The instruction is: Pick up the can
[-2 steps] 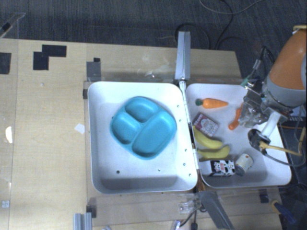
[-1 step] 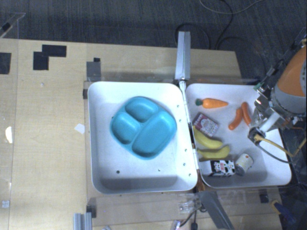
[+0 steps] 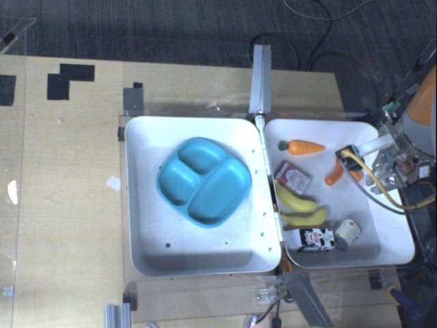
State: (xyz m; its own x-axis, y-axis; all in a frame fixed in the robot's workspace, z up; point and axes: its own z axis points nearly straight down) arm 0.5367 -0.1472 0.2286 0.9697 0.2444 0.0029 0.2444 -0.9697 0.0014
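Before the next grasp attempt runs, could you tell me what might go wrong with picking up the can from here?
1. The can lies on its side in the right bin, so it may roll away on contact.
2. A small carton lies right beside it, and the bananas are close; the hand could catch one of them instead.
3. The can is near the bin's front wall, leaving little room on that side.

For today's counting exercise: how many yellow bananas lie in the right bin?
2. One curved yellow banana lies near the bin's left wall; the other lies just below, touching it. None seem hidden.
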